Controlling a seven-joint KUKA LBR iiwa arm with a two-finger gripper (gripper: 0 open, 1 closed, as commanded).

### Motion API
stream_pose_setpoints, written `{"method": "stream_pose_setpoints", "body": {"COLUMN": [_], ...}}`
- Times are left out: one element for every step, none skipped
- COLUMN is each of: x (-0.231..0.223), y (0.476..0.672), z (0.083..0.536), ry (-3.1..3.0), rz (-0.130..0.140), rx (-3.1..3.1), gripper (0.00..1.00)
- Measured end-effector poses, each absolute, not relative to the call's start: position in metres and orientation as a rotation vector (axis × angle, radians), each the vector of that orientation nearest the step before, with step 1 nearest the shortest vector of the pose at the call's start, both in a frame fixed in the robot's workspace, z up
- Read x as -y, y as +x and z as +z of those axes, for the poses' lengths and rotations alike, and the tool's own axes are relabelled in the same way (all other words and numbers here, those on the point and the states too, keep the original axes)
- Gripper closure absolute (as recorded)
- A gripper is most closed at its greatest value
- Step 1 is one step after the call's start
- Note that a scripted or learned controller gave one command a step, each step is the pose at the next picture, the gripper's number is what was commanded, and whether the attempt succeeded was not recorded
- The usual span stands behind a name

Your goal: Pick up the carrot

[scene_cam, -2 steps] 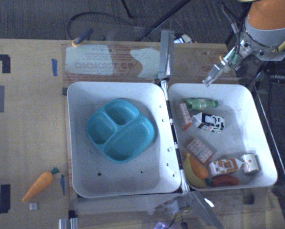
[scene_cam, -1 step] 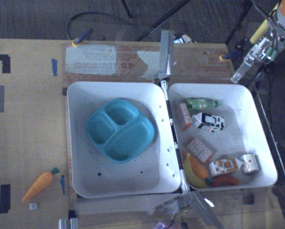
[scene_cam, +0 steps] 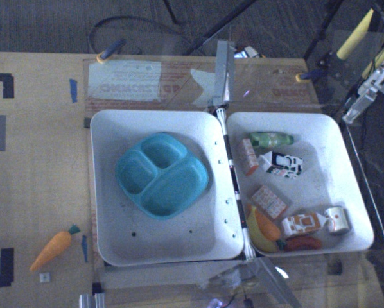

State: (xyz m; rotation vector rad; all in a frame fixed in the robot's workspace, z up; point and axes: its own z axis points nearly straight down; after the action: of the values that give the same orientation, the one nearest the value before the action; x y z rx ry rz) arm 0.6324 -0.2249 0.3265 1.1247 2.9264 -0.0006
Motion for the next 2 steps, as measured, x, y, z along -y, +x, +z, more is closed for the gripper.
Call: {"method": "stream_pose_setpoints", "body": {"x": [0.2226, 0.2228], "y": [0.5811, 0.5811], "z": [0.2796, 0.2798], "ry": [0.494, 0.494], "rz": [0.0, 0.001], "rx": [-3.098, -3.097], "gripper": [0.0, 0.0]}}
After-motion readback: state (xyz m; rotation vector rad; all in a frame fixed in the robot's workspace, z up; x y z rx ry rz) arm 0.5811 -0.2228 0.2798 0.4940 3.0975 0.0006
